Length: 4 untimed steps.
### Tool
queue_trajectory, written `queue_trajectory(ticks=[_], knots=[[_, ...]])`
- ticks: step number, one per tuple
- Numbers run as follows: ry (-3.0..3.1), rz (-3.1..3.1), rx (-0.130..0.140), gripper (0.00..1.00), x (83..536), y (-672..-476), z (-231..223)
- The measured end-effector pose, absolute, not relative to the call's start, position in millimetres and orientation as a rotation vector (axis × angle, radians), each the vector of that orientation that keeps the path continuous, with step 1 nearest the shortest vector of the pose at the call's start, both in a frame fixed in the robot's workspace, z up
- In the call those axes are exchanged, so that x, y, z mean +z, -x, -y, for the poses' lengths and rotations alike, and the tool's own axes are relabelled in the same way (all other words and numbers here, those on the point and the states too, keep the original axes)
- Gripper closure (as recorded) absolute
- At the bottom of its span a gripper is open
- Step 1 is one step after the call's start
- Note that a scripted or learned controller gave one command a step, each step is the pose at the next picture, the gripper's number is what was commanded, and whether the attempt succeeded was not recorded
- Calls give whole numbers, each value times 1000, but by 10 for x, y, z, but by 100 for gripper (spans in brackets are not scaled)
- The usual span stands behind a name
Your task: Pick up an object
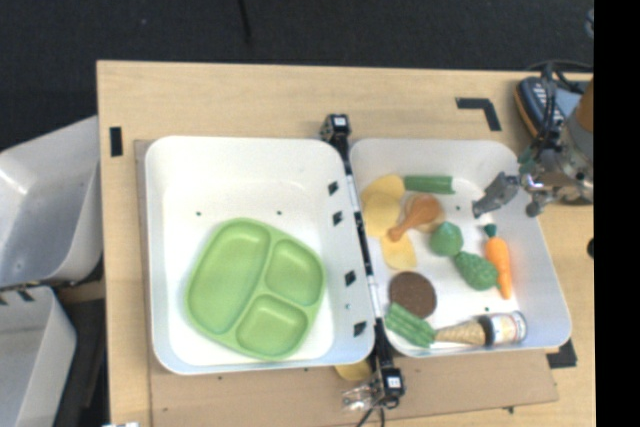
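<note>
While the arm reached in: the gripper (512, 198) hung over the right bin (455, 161), near its right wall.
Pincer: its two fingers looked apart, with nothing between them.
Step in hand: choosing a target and lining up above it; nothing was lifted yet, by my judgement.
Nearest target: the carrot (501, 265) lay just below the gripper in the view, lengthwise along the right wall, its green top towards the gripper.
Other candidates: a green ball (446, 238) and a lumpy green piece (477, 271) lay just left of the carrot; a drumstick (418, 213), a green pod (428, 183) and yellow pieces (381, 196) lay nearer the divider.
Front of bin: a brown disc (412, 293), a ridged green piece (408, 325) and a cone (478, 331) crowded the front edge.
Left bin (240, 177): it bore a green plate (258, 288) and mattered little for this step.
How to do it well: the carrot seemed the best pick, since it was close and slim.
Alignment: the fingers should have straddled its narrow width, not its length, and centred on its middle.
Risk: the lumpy green piece touched or nearly touched the carrot, so one finger could have landed on it.
Wall: the outer finger had little room beside the bin's side.
Descent: straight down, then closing only once low.
</note>
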State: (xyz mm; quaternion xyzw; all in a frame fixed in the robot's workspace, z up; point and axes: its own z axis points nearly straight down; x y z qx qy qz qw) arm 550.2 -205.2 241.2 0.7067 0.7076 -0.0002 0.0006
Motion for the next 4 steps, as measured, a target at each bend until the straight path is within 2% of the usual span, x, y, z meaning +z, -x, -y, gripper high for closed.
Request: queue_trajectory(ticks=[1,2,3,4], knots=[[-2233,-2228,-10,0,1105,-5007,2020],[-2208,-2228,7,0,1196,-5818,1372],[-2217,-2221,3,100,1300,-5786,1425],[-2219,-2218,-1,100,1366,-5688,1355]])
